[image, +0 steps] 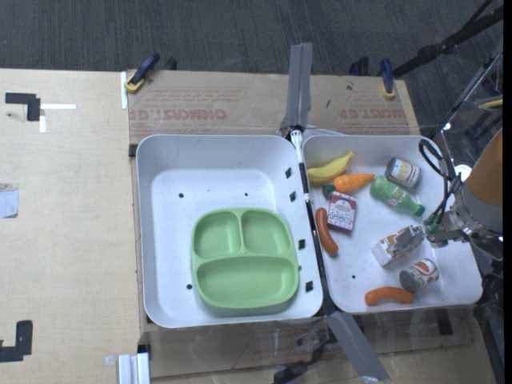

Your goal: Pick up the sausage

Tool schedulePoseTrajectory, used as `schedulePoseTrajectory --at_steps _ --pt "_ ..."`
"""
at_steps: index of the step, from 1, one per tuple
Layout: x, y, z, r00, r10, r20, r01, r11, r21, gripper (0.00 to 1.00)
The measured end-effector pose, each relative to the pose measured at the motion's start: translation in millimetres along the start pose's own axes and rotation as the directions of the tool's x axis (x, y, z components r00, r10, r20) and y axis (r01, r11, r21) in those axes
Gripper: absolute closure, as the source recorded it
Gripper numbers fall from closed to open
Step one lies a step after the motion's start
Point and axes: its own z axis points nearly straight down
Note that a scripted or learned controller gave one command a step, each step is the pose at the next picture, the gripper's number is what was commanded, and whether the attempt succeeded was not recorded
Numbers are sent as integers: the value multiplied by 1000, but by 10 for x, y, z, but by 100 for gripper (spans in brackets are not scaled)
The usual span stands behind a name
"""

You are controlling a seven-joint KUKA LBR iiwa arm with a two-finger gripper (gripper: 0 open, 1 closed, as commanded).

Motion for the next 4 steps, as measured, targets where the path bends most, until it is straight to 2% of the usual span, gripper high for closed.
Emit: schedulePoseTrajectory --at_steps 1,2,3,4 --pt "379 801 427 993 121 12 -120 992 -38 0" --pt "602 79 -7 940 342 0 -342 940 4 0" --pt "527 234 -241 930 368 2 -368 930 1 0" --pt "766 107 -330 962 274 1 -274 962 3 0"
